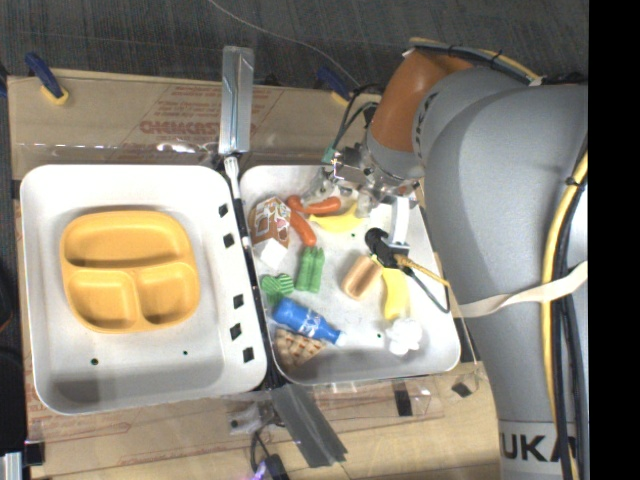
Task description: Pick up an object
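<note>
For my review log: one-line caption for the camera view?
Arm's gripper low over cluttered right bin; yellow tray in left bin.

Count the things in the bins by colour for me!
Yellow: 3, tray, two bananas
Green: 2
Blue: 1, bottle
Orange: 2
Brown: 3
White: 1
Total: 12

1. Two white bins (120,388), side by side.
2. One yellow divided tray (130,268).
3. One blue bottle (306,321).
4. Two green items (309,269).
5. One yellow banana (394,296).
6. Two orange-red sausage shapes (303,224).
</note>
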`<move>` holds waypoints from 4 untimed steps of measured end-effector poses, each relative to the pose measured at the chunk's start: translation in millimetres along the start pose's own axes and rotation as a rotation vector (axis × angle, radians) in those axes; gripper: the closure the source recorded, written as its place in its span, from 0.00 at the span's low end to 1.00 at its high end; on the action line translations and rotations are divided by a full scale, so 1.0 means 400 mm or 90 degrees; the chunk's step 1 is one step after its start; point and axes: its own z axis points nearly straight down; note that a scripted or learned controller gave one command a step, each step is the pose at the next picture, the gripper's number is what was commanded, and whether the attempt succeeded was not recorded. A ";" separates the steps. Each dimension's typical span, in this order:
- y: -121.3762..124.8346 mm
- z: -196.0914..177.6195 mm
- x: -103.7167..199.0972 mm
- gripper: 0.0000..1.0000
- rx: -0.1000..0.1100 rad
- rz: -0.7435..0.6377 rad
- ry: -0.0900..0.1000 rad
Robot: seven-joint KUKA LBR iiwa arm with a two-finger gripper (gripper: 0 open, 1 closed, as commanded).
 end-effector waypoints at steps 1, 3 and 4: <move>-0.038 -0.139 0.070 0.00 0.014 -0.043 0.004; -0.094 0.015 0.094 1.00 0.026 0.030 0.001; -0.049 -0.226 0.182 1.00 0.013 -0.048 0.004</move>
